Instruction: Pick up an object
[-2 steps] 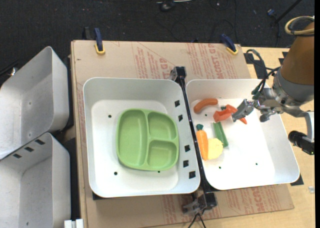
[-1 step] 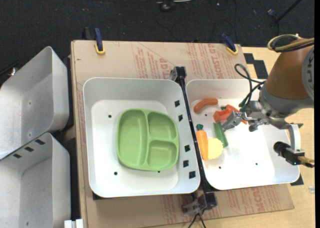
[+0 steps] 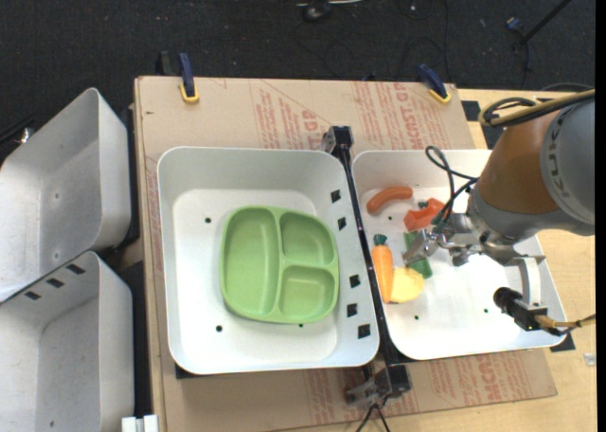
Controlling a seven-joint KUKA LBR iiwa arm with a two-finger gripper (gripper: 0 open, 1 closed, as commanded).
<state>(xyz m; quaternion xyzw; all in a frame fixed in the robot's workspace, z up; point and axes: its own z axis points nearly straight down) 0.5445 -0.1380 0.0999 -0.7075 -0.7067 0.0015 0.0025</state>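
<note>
1. Tabletop. A brown board forms the tabletop [image 3: 246, 108] at the centre of the frame. Two shallow white bins sit on it side by side, touching along a black divider.

2. Left bin. The left bin [image 3: 180, 260] holds one green plate [image 3: 280, 264] with three compartments. The plate lies flat near the middle of the bin floor.

3. Right bin. The right bin [image 3: 473, 335] holds all the small items, grouped in its left half:
- A red sausage [image 3: 389, 198] lies toward the upper left of the bin, tilted slightly up to the right.
- A red-orange piece [image 3: 421, 216] lies just below and to the right of the sausage.
- An orange carrot [image 3: 382, 266] lies close to the bin's left wall, its long axis running up and down the frame.
- A yellow piece [image 3: 407, 286] touches the carrot's lower right side.
- A green piece [image 3: 418, 264] lies just above the yellow piece, to the right of the carrot.

4. Arm. The grey arm [image 3: 540, 174], with its orange band, enters from the right of the frame and reaches across the right bin.

5. Claw. The claw [image 3: 423, 245] is low over the left half of the right bin, between the red-orange piece above it and the green piece below it. It overlaps the upper edge of the green piece. Whether the claw is apart, together or clamped on an item cannot be told at this resolution.
</note>
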